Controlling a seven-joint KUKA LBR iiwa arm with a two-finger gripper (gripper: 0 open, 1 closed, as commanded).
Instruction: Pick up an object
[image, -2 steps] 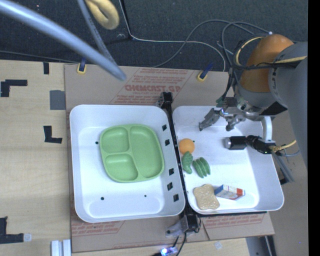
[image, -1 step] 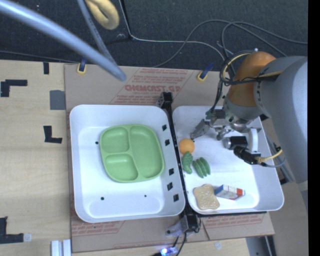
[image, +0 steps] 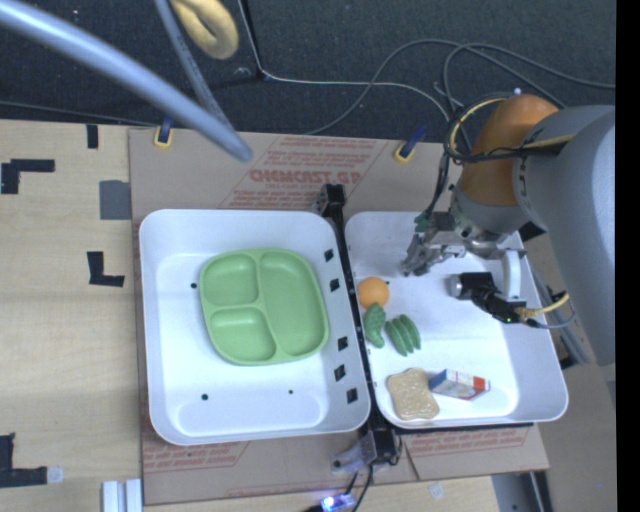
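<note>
Bench (image: 60, 330): light wood surface, marked with black tape pieces. A brown cardboard sheet (image: 300, 170) with red print is laid flat on it. Two shallow white bins are set side by side on the cardboard: left bin (image: 165, 330), right bin (image: 530, 380).

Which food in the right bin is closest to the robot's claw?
The orange. It sits highest in the bin, near the divider, just below-left of the gripper. The green veggies, bread and carton lie farther down.
</note>
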